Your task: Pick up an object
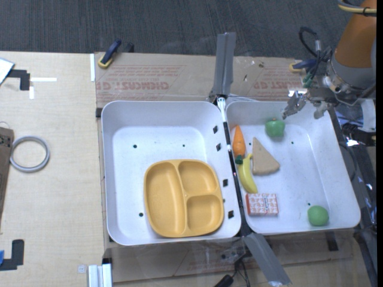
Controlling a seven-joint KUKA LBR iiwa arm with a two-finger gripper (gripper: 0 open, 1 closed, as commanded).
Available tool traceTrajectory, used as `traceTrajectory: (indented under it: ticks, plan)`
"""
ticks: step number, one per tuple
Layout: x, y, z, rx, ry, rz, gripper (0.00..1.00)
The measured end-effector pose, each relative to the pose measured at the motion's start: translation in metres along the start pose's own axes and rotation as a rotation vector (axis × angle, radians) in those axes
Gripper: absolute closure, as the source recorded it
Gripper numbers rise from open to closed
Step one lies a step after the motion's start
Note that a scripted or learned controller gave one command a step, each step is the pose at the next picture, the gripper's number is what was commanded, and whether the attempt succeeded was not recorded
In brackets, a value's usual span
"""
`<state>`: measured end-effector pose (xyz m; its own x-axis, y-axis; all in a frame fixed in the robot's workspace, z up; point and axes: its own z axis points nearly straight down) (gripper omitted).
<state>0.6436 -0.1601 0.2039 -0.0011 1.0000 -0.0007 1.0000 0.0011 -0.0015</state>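
The right bin holds a green apple at its back, an orange carrot, a yellow banana, a tan sandwich wedge, a red and white box and a green ball at the front right. My gripper hangs over the bin's back edge, just up and right of the apple and apart from it. It looks open, with nothing between its fingers.
The left bin holds a yellow divided plate. A metal divider post rises between the bins at the back. A tape roll lies on the bench at far left, and a blue clamp sits on the cardboard.
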Motion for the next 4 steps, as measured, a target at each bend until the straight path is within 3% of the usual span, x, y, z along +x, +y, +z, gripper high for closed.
traceTrajectory:
  ticks: [1, 2, 3, 4]
  plan:
    - [-0.004, 0.016, 0.11, -0.005, -0.002, -0.114, 0.0]
    - [-0.004, 0.016, 0.11, -0.004, -0.002, -0.114, 0.0]
    - [-0.004, 0.017, 0.1, -0.006, -0.003, -0.115, 1.0]
    - [0.102, -0.007, 0.012, -0.002, 0.0, 0.007, 1.0]
